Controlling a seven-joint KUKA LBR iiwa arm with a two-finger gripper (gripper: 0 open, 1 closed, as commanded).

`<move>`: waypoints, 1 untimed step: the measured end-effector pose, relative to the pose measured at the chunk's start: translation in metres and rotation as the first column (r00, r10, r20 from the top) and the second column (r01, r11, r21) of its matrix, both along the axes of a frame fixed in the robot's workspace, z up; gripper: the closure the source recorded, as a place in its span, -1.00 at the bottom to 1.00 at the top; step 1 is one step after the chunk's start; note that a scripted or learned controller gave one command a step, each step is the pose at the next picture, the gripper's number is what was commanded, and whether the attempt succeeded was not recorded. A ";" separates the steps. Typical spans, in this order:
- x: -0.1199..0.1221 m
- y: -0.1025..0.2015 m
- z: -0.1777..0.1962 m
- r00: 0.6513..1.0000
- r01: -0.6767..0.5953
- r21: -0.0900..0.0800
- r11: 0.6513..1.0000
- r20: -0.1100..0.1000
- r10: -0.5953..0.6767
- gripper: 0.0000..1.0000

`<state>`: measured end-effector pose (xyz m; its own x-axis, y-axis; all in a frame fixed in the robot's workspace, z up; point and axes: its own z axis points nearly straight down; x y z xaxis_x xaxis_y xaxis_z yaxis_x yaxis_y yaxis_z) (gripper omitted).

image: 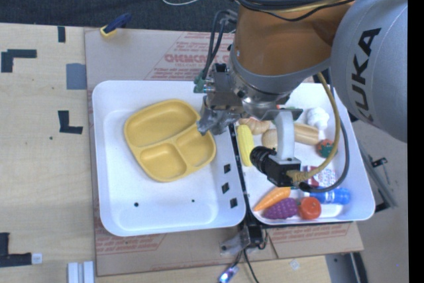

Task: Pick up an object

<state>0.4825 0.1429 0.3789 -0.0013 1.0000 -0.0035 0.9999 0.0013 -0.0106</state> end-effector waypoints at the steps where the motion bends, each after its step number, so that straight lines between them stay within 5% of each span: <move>1: 0.001 -0.043 -0.025 1.000 0.005 0.001 1.000 0.005 -0.005 1.00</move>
